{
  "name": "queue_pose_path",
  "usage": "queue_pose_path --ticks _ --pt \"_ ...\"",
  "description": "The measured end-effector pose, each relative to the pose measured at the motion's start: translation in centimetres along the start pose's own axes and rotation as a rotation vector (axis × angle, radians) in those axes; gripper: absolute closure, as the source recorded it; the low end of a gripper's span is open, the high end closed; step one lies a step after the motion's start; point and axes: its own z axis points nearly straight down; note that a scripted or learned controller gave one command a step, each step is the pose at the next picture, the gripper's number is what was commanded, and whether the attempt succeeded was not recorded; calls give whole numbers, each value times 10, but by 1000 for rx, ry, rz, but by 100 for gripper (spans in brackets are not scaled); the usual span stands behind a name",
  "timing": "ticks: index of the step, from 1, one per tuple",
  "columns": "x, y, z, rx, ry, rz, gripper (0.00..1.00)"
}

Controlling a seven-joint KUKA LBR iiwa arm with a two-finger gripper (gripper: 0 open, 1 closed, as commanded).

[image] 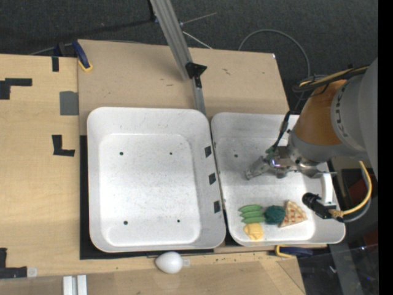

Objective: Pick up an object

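Note:
My gripper (pixel 250 174) reaches into the right bin (pixel 242 134) from the right, low over the bin's middle floor, with nothing visible between its tips. Along the bin's front edge lie a green pea pod toy (pixel 250 212), a yellow piece (pixel 253 230), a dark green broccoli toy (pixel 274 214) and a pizza slice toy (pixel 295 214). These objects sit a short way in front of the gripper, apart from it.
The left bin (pixel 147 177) lies beside the right one. A white egg-shaped object (pixel 169 262) rests on the bench in front of the left bin. A grey pole (pixel 175 32) slants in from the top. A black cable (pixel 325 209) hangs at the arm's side.

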Motion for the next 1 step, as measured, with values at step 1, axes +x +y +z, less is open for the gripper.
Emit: queue_pose_path --ticks 1 --pt "1 0 -12 1 2 -1 100"
